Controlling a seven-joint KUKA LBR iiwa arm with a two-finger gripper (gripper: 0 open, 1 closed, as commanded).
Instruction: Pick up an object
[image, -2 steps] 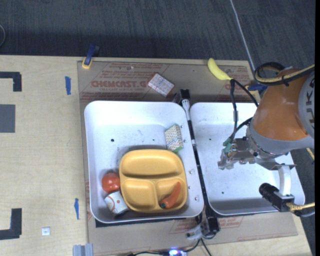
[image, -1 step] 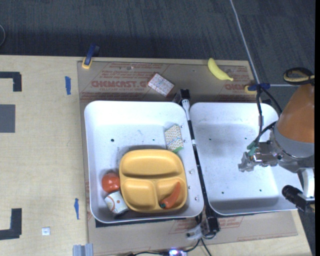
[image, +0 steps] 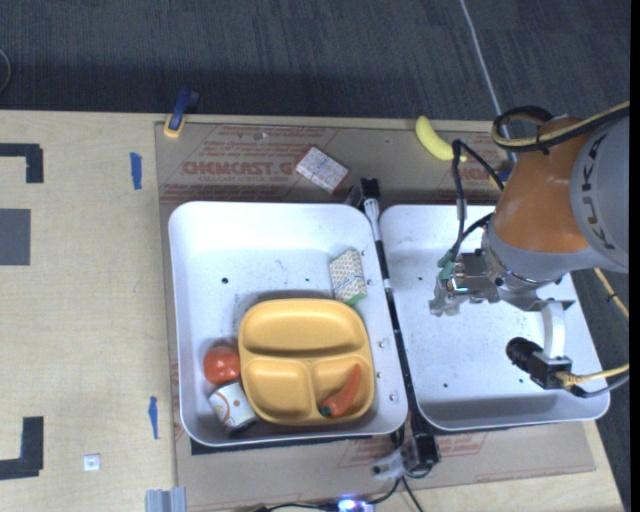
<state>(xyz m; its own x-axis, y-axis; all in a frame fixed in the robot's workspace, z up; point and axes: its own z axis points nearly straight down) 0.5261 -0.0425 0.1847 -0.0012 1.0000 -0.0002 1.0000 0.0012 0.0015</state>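
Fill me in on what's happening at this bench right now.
A grey and orange robot arm reaches in over the right bin, its end effector hanging above that bin's floor with nothing visibly held. Everything to pick sits in the left bin: a yellow divided tray with an orange carrot-like piece in one compartment, a red ball, a small white and orange toy, and a patterned packet. Nothing has been picked up yet.
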